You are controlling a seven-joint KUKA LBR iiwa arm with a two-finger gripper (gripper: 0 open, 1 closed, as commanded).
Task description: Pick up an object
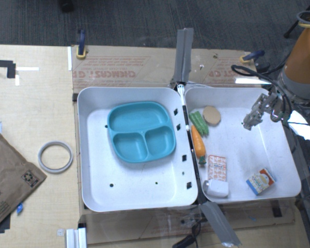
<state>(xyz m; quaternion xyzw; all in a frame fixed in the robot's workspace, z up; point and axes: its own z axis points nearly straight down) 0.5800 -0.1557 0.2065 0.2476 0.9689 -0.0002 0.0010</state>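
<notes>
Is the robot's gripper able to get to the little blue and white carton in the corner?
Probably yes. The gripper hangs over the same right-hand white bin, and the small blue and white carton lies alone on bare floor, though near the bin's wall.

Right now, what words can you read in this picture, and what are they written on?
"CHEMC..." in red, upside down, on the cardboard behind the bins; the rest is too blurred.
"BOX" on the brown box at the left edge.
Red packet: print too small to read.
Blue packet: print too small to read.
</notes>
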